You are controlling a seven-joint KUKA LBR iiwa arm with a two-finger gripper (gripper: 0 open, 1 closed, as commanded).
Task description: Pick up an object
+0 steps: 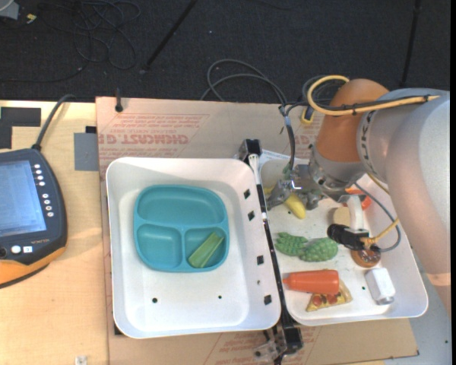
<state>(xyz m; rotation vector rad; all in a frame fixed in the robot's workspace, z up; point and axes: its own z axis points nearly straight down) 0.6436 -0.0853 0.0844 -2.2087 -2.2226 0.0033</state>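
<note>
Pizza slice (327,300) beside carrot (313,281); hand (296,196) seemingly over banana (295,206)

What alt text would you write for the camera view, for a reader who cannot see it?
A grey robot arm lowers its gripper beside a yellow banana in the right bin, above a green vegetable, a carrot and a pizza slice. The left bin holds a teal divided plate.

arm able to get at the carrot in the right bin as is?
Probably yes. The carrot lies uncovered near the front of the right bin, with only the pizza slice touching it; the gripper is over the same bin.
</note>
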